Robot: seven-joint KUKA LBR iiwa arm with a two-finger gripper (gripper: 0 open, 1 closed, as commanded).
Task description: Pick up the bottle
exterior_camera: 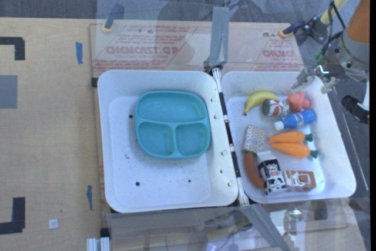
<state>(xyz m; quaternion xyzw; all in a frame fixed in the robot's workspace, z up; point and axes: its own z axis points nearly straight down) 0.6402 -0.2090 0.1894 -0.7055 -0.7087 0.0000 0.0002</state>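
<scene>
The bottle [296, 120] is small and blue with a white cap, and lies on its side in the right bin [343, 153], near the middle. A pink toy [299, 101] sits just behind it and a small can [273, 107] lies to its left. My gripper [315, 80] hangs over the bin's far right corner, above and behind the bottle and apart from it. Its two fingers are spread open, with nothing between them.
The right bin also holds a banana [259, 99], two carrots [289, 143], a patterned pouch [254, 138], a sausage [253, 169], a small carton [269, 177] and a brown box [301, 180]. A teal divided plate [173, 123] lies in the left bin [117, 144].
</scene>
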